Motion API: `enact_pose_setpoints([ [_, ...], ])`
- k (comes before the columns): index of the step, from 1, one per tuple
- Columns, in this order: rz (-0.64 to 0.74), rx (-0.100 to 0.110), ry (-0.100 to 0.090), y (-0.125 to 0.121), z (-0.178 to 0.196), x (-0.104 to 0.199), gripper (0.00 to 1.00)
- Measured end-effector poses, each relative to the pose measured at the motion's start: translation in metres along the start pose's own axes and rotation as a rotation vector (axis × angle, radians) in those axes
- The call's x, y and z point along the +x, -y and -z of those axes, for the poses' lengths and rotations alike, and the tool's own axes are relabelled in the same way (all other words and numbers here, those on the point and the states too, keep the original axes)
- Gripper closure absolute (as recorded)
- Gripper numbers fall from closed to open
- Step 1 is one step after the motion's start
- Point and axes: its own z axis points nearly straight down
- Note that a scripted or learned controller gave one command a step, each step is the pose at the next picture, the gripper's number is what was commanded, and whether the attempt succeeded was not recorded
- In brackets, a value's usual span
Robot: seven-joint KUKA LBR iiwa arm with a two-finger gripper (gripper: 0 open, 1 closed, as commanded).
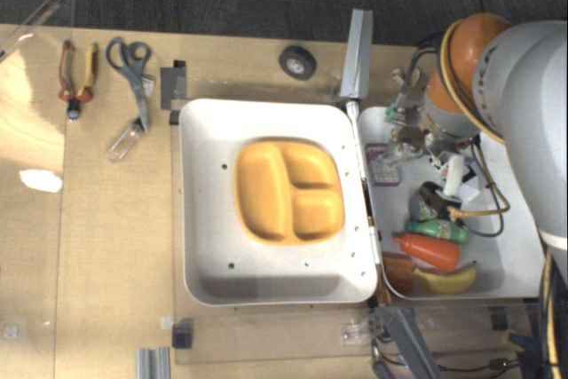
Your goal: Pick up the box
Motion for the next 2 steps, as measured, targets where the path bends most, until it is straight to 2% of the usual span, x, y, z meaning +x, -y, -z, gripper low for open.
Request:
enact_pose_setpoints([
  [1,0.411,-0.025,0.006,0.0303,-0.0024,-0.0081,1.0],
  [2,0.406,-0.012,0.008,0.0339,-0.0076,-0.0128,0.0],
])
